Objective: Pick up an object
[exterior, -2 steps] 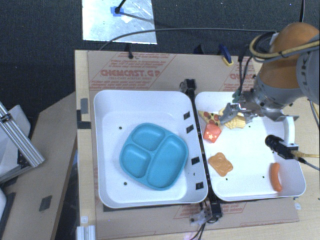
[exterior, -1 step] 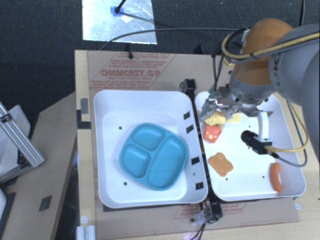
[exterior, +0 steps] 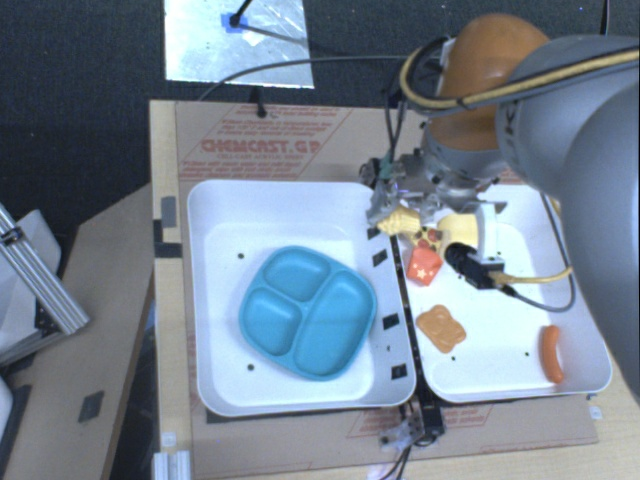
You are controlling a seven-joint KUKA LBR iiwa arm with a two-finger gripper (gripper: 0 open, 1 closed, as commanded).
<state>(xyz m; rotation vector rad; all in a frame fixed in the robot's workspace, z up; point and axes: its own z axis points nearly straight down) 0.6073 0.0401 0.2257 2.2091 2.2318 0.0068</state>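
**Arm hangs over toy food in the right bin**

Seen from my remote station, the grey arm (exterior: 575,108) with its orange band (exterior: 490,53) reaches in from the right. It hangs over the far left corner of the right bin (exterior: 500,363). The wrist hardware covers the jaws from above. I cannot tell whether they are spread or pressed together, nor whether anything sits between them.

Just below the wrist, against the wall where the two bins meet, lies a yellow piece (exterior: 398,224). A paler yellow piece (exterior: 458,230) lies just to its right. A red block (exterior: 423,267) with pale dots rests on the near side of the pair, close against the first.

Nearer still, and apart from that cluster, a flat brown piece (exterior: 441,328) shaped like toast lies on the bin floor. An orange sausage-shaped piece (exterior: 551,354) lies well to the right, close to the right wall.

The left bin (exterior: 205,298) holds a blue plate (exterior: 308,311) with three compartments. It lies flat near the bin's middle, turned at an angle.

Both bins sit on a cardboard sheet (exterior: 265,128) printed with red lettering, which rests on the counter (exterior: 110,288). On the far side, a crinkled silver sheet (exterior: 215,43) lies on a dark surface, with a bit of blue tape (exterior: 234,22) stuck on it.
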